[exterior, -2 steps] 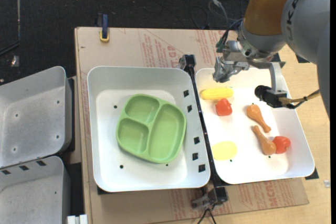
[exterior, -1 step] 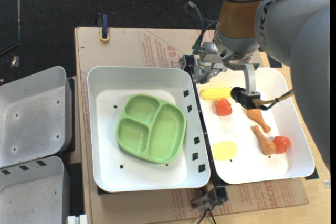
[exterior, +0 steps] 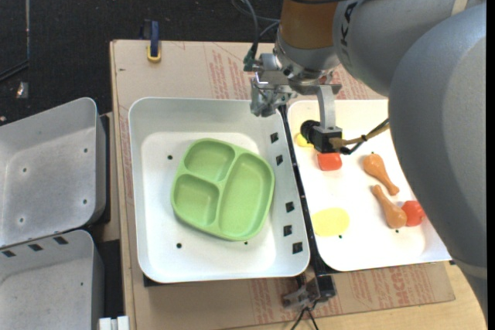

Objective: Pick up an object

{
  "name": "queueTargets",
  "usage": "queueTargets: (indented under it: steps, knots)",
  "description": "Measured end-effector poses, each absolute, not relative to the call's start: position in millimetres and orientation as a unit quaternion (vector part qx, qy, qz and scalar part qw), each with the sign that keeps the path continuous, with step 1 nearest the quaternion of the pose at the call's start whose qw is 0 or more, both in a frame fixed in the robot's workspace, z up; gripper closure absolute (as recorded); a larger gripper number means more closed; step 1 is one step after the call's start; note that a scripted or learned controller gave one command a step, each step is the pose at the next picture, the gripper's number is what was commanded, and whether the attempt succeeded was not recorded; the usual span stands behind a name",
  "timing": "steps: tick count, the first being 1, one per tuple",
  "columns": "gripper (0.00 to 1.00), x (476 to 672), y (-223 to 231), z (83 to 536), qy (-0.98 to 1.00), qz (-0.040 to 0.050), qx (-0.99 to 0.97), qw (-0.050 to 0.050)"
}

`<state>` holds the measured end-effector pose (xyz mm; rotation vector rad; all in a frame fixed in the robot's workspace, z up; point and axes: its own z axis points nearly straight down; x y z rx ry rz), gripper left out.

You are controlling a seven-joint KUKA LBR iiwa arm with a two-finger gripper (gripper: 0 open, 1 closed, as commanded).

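My gripper (exterior: 267,103) hangs over the far right corner of the left bin (exterior: 155,127), close to the wall between the two bins. A green divided plate (exterior: 223,188) lies in the middle of that bin, in front and to the left of the gripper. The right bin (exterior: 363,247) holds a red block (exterior: 330,161), a flat yellow disc (exterior: 332,221), two orange drumstick-shaped pieces (exterior: 380,173) (exterior: 387,206) and a small red piece (exterior: 414,212). I see nothing hanging below the gripper.
The grey arm covers the far and right parts of the right bin. Spare white bin parts (exterior: 50,162) lie to the left of the bench. A blue and yellow clamp (exterior: 155,42) sits at the bench's far left edge.
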<state>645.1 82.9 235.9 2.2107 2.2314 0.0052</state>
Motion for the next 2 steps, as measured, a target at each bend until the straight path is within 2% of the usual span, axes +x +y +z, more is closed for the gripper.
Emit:
queueTargets:
  steps: [1,2]
  knots:
    - [1.0,648.2,97.3,241.0,0.709,0.0009,0.706,0.001]
    - [0.0,648.1,96.1,240.7,0.708,0.0002,0.706,0.001]
